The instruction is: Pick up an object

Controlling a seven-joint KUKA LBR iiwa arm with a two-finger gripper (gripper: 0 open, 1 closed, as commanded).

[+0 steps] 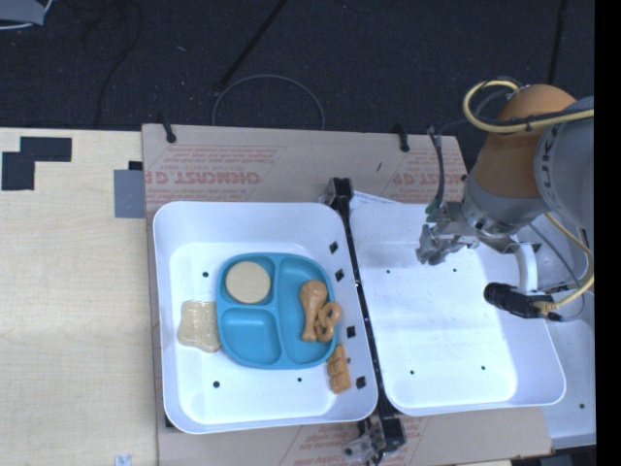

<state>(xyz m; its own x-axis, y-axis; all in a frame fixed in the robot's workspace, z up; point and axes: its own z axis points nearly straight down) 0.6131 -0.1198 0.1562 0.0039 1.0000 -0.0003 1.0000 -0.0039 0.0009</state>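
A blue divided plate point(257, 343) lies in the left bin point(184, 212). A round beige disc point(247, 282) rests in its upper left compartment and a twisted brown pastry-like piece point(317, 311) in its right compartment. A pale toast-like slab point(199, 325) lies against the plate's left edge. By the plate's lower right corner sits a small orange-brown chunk point(339, 369). My gripper point(434, 249) hangs over the upper part of the right bin point(446, 357), well apart from all these items, and I see nothing held in it.
A black divider point(354, 299) runs between the two bins. The arm comes in from the right over the right bin's upper right corner. Cardboard lies under the bins, with a wooden bench top to the left.
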